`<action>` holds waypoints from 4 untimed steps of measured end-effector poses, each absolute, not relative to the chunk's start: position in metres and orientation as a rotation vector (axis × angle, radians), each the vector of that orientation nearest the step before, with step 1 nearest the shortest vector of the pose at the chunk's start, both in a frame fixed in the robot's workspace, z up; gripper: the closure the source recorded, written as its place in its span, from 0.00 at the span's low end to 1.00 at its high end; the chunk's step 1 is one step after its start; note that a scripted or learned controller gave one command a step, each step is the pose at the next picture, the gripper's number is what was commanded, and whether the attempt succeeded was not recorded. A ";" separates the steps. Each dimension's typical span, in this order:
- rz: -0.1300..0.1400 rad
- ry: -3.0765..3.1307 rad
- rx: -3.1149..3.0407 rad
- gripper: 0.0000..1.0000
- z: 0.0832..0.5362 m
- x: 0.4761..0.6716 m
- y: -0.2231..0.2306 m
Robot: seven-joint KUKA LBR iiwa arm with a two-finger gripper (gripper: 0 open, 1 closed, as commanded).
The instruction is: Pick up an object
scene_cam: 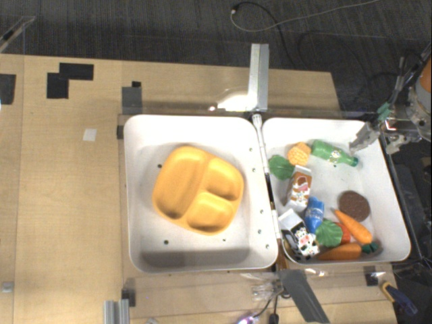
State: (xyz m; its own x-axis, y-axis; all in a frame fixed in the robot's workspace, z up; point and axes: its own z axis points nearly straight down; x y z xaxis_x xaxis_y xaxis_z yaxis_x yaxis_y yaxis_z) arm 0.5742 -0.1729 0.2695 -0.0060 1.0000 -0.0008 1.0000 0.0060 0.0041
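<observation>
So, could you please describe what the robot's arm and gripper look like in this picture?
At the picture's right edge the arm shows grey metal parts, a patch of orange at the very edge and thin dark cables along it. The gripper is a slim grey piece with a small green spot just behind it.

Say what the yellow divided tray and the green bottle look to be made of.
Yellow divided tray: likely moulded plastic, smooth with a soft sheen, rounded compartment edges. Green bottle: probably plastic, a glossy toy going by its uniform colour and pale highlights; not certain from this view.
</observation>
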 end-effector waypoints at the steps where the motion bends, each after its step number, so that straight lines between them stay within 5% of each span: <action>1: 0.002 2.354 2.079 0.00 0.155 0.504 -0.120; 2: 0.015 2.179 2.248 0.00 0.090 0.491 -0.094; 3: 0.024 2.178 2.241 1.00 0.102 0.494 -0.093; 4: 0.007 2.314 2.119 1.00 0.186 0.540 -0.009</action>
